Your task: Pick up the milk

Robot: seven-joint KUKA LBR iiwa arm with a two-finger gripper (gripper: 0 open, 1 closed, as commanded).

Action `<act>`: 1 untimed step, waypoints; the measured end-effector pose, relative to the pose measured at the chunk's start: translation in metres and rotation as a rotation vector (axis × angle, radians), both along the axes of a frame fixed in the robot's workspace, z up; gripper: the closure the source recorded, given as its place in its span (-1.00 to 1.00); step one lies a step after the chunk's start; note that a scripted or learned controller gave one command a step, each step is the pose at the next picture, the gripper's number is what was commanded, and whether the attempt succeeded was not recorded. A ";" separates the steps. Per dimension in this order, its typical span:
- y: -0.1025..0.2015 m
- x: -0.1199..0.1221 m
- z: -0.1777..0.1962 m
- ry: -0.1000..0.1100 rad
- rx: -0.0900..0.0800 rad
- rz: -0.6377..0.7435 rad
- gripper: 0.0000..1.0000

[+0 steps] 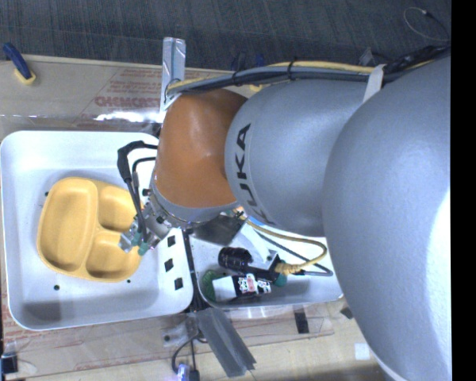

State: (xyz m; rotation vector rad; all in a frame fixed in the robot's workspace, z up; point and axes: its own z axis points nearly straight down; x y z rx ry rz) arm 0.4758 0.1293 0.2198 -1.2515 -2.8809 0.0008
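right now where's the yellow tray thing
The yellow tray lies in the left bin, toward its middle, with the gripper low over its right edge.

Arm (317,157): smooth grey casing, satin sheen; orange band (192,153) matt. Bins (16,213): glossy white plastic. Yellow tray (83,227): smooth plastic

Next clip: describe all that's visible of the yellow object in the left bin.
The yellow object is a smooth, matte, plastic-looking moulded piece with rounded lobes: one long lobe on the view's left and two smaller ones on its right, divided by shallow grooves. It lies flat on the floor of the left bin, towards the middle, away from the bin's walls. The end effector sits at its right edge, over the lower right lobe; whether it touches cannot be told. Nothing else in the bin touches it.
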 end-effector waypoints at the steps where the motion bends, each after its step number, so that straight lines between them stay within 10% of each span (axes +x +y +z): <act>1: 0.043 0.000 -0.016 0.004 0.000 0.200 1.00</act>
